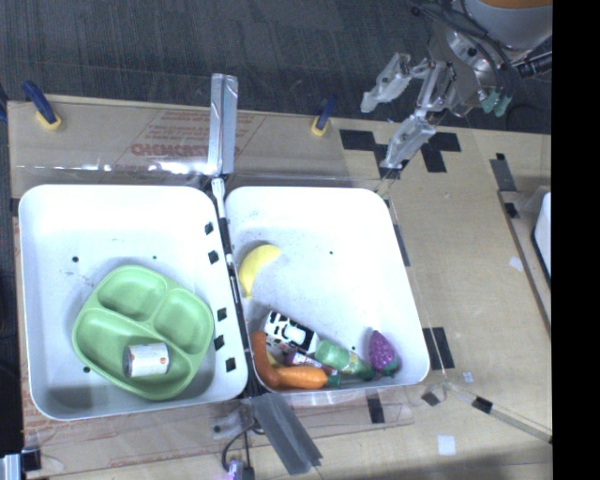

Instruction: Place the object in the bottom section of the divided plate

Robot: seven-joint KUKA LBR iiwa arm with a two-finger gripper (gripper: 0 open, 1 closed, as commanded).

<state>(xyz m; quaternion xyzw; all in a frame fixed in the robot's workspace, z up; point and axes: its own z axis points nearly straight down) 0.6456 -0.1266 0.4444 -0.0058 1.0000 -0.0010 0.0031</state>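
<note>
Grey arm [502,14] hangs beyond the right bin's [375,234] far corner, jaws [398,150] spread, holding nothing; a can [147,360] lies in the green plate [141,328].

Red printing is visible on the cardboard sheet [178,136] behind the left bin [47,216], but it is too blurred to read. No other text is legible.
</note>
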